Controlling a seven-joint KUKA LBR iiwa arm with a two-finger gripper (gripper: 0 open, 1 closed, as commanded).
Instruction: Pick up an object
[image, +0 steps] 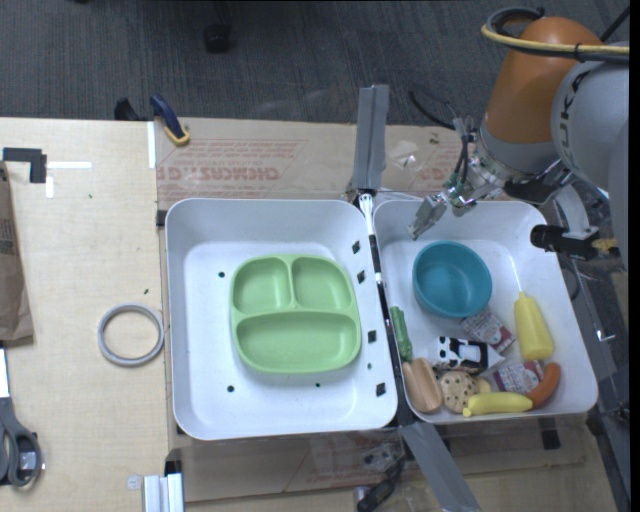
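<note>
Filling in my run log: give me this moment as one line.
hand above right bin's back edge, nothing seen held | blue bowl just below it | green tray in left bin

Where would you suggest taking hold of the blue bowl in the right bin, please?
Probably the rim of the bowl, from above. It stands upright with its mouth open, so one finger could drop inside and one outside the thin wall. The far rim looks best: it lies nearest the end effector, while a packet crowds the near rim.
</note>
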